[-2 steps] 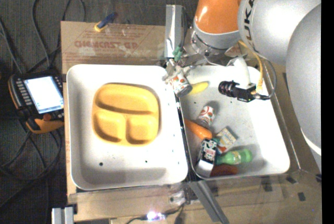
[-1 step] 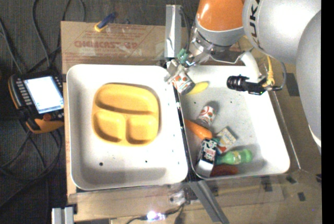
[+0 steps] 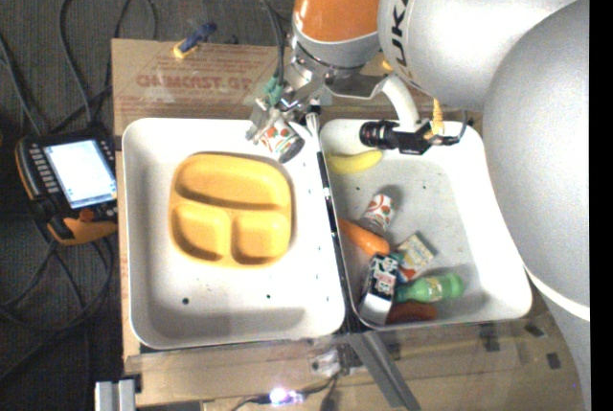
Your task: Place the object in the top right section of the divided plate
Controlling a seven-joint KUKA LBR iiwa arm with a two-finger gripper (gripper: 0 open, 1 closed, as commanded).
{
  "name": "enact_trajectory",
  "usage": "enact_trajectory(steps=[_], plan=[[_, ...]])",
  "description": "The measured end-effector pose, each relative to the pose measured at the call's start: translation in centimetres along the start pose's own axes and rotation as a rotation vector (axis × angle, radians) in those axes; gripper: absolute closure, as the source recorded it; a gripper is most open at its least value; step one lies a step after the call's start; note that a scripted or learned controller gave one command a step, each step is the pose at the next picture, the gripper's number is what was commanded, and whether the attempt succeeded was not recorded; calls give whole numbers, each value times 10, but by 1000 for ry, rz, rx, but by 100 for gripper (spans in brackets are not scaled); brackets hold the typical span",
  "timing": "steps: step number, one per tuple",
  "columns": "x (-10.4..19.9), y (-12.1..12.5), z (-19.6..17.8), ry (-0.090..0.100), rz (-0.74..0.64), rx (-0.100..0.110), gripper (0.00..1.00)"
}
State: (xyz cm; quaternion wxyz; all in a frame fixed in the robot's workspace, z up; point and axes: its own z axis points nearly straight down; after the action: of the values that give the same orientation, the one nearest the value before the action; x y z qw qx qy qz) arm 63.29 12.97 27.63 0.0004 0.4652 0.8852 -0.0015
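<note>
Camera view: end effector (image 3: 278, 124) clamped on small can (image 3: 282, 140), above left bin's (image 3: 144, 304) far-right corner, beyond yellow divided plate (image 3: 232, 207).

Right bin (image 3: 498, 289): holds banana (image 3: 354, 161) at 11 o'clock, carrot (image 3: 362, 237), green bottle (image 3: 431, 287) at 6 o'clock
Pendant (image 3: 67, 174): 9 o'clock, screen lit
Cardboard (image 3: 182, 79): 12 o'clock, behind left bin (image 3: 144, 237)

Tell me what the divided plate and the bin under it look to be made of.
Divided plate: likely moulded plastic, matte yellow, with soft rounded ridges between its sections. Left bin: probably plastic too, smooth white, slightly glossy, with rounded corners and a thin rim; coated metal cannot be ruled out.
</note>
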Motion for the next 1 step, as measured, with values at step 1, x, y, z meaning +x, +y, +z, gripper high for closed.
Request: enact_trajectory(steps=[1], plan=[[47,38,13,-1,-40,0,100]])
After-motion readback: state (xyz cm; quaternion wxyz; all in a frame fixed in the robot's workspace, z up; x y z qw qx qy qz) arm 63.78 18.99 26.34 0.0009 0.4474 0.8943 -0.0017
